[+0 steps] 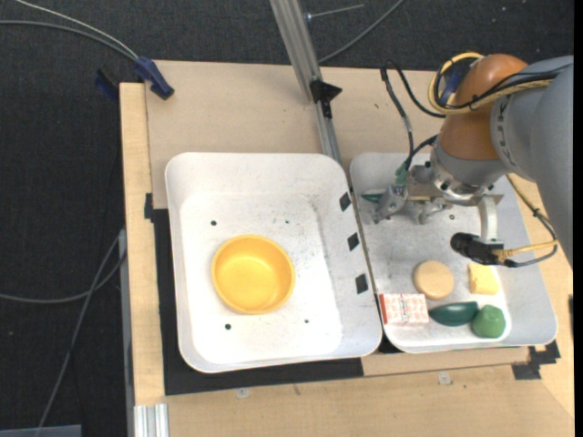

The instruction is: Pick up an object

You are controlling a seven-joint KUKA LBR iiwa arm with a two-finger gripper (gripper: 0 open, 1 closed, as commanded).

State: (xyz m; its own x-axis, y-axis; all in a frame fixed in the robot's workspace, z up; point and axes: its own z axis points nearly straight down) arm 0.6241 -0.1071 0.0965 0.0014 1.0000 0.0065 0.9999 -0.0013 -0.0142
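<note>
Bins (273, 167) are counted as two; one round yellow bowl (252, 273) at 9 o'clock, five small items at 4 o'clock. Whether the gripper (401, 198) is spread cannot be told.

Wooden worktop (273, 89) bore blue clamp (155, 77) at far-left corner — metal pole (301, 48) rose behind bins.

The wooden bench (273, 89) bears two white bins (264, 198).
</note>
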